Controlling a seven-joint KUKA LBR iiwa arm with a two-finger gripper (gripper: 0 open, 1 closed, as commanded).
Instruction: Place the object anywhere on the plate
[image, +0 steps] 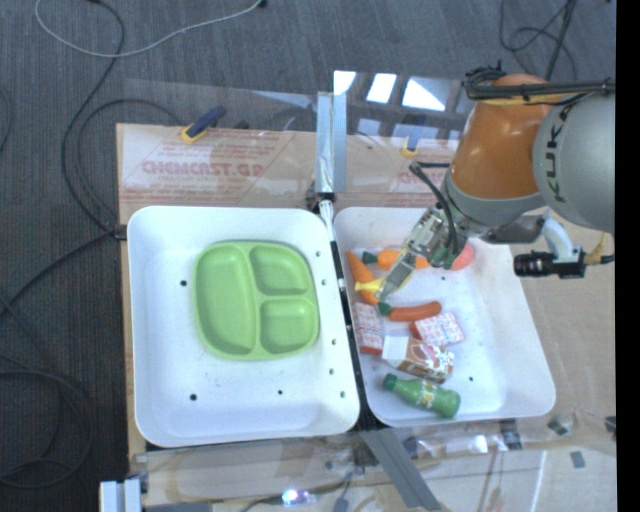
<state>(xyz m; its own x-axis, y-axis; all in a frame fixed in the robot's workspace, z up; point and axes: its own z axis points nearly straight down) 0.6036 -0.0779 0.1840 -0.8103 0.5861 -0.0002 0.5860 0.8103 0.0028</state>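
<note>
A green plate (225, 290) with three compartments lies in the left white bin (160, 340), with nothing on it. The right bin (510, 345) holds several toy foods: an orange carrot (358, 268), a yellow piece (368, 292), a red sausage (415, 311), red-and-white packets (438, 328) and a green bottle (425, 393). My gripper (392, 288) slants down into the upper left of the right bin. Its tip sits right by the yellow piece and the sausage's left end. Whether anything is held cannot be made out.
A metal divider post (330, 150) stands behind the gap between the bins. An orange-red piece (463, 257) lies partly under the wrist. The arm's orange band (500, 140) hangs over the right bin's back edge. Cables run over the floor at the left.
</note>
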